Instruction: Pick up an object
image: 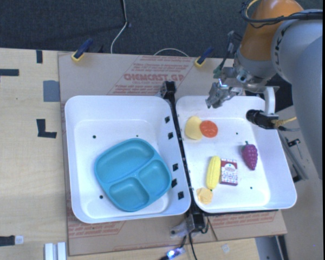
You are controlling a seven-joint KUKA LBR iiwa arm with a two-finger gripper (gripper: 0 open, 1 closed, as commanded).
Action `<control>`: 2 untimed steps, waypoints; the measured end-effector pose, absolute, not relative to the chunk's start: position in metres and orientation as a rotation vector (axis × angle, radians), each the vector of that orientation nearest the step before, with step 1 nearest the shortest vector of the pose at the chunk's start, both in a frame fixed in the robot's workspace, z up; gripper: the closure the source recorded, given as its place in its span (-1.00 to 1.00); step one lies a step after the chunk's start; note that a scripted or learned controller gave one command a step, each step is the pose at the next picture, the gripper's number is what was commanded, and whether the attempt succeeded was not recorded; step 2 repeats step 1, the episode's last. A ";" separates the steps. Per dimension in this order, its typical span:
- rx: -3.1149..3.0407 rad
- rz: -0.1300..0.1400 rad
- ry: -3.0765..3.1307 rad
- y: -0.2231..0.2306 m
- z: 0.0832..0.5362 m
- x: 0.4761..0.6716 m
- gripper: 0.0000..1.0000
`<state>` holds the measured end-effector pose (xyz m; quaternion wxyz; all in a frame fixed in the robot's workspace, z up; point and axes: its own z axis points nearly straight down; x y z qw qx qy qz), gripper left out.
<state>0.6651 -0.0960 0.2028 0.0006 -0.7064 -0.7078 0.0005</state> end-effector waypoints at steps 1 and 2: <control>-2.219 0.002 -2.223 -0.096 0.203 0.665 -1.00; -2.219 0.002 -2.223 -0.096 0.203 0.665 -1.00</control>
